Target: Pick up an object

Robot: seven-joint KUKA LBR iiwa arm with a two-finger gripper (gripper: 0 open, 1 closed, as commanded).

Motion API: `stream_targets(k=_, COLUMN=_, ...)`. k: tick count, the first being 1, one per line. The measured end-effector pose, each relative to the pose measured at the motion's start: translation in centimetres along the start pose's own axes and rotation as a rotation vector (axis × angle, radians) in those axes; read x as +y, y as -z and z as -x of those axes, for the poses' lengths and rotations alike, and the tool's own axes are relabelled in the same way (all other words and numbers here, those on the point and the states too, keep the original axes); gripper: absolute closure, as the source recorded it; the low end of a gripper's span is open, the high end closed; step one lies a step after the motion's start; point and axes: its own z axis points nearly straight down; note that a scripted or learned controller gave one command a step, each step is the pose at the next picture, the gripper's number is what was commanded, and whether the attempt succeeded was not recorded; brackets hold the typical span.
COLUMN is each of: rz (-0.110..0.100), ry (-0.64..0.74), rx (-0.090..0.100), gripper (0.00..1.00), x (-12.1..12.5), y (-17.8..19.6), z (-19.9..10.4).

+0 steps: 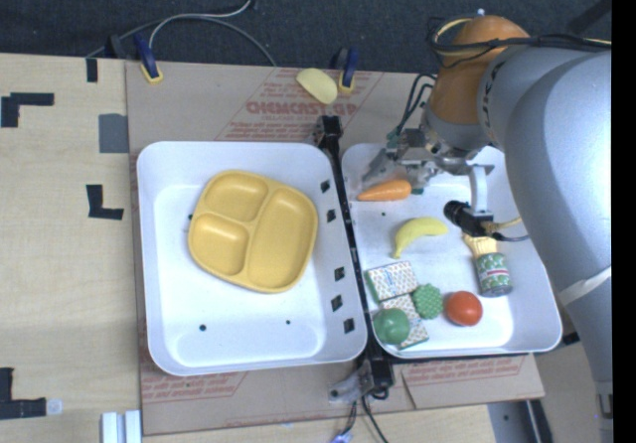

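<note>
Over rt bin, fingers point(390, 171) at orange carrot point(384, 192), grip state unclear, tapered, lying flat

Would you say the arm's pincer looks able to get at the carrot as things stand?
Probably yes. The pincer hangs right over the carrot near the far end of the right bin; the nearest object, the banana, lies apart, so nothing seems to block the way.
</note>
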Motion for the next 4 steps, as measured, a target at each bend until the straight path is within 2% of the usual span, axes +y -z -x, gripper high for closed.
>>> stream_targets(k=1, rz=-0.003, ry=0.000, rx=0.003, gripper=0.00, x=0.0, y=-0.1, z=2.5)
stream_targets(k=2, rz=0.002, ry=-0.001, rx=-0.005, gripper=0.00, x=0.0, y=0.1, z=0.3)
stream_targets(k=3, rz=0.004, ry=0.000, rx=-0.006, gripper=1.00, x=0.1, y=1.1, z=0.4)
stream_targets(k=4, rz=0.003, ry=-0.001, rx=-0.006, gripper=0.00, x=0.1, y=1.1, z=0.4)
